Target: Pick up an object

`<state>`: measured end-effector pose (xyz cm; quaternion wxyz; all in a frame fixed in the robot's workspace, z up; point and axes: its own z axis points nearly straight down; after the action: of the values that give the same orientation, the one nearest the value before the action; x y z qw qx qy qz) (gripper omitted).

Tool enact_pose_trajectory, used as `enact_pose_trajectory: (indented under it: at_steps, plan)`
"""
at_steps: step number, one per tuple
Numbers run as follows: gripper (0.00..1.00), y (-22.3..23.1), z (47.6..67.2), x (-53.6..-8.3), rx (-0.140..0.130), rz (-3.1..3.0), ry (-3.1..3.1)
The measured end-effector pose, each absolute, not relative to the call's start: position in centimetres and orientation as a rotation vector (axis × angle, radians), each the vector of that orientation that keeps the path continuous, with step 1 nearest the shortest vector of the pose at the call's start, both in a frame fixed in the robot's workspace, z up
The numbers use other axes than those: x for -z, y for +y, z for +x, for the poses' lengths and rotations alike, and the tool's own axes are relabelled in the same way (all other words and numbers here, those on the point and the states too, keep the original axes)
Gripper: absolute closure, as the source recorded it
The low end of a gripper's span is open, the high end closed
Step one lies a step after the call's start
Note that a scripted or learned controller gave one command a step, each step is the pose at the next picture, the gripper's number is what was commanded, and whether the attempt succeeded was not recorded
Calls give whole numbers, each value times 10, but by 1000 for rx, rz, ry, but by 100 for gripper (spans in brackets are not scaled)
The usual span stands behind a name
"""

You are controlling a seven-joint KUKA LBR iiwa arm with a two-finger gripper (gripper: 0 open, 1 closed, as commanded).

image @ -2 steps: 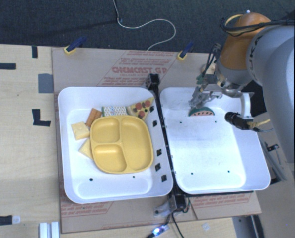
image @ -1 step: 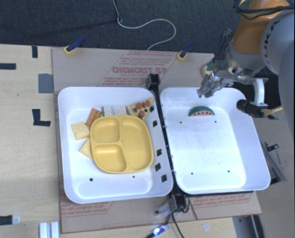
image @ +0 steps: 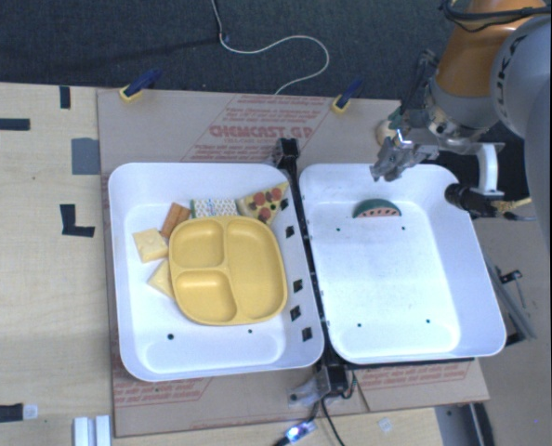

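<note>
- I see the gripper (image: pixel 387 167) at the upper edge of the right bin (image: pixel 462 277), upper right of the frame — nothing sits between its fingers, and I cannot tell whether they are spread or pressed together.
- The watermelon slice (image: pixel 376 210) lies just below the gripper, near the bin's top wall — probably my nearest target.
- The left bin (image: pixel 127 249) holds a yellow divided plate (image: pixel 228 269) lying over crackers and other toy food, so those look harder to reach.
</note>
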<state>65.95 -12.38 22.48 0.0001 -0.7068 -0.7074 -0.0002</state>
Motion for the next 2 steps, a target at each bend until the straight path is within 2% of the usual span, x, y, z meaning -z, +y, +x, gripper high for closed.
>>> enact_pose_trajectory:
  at_steps: [1,2]
  plan:
    - [100,-102,610,-229,-4,-2219,-2220]
    - [100,-72,569,-216,-6,-2216,-2220]
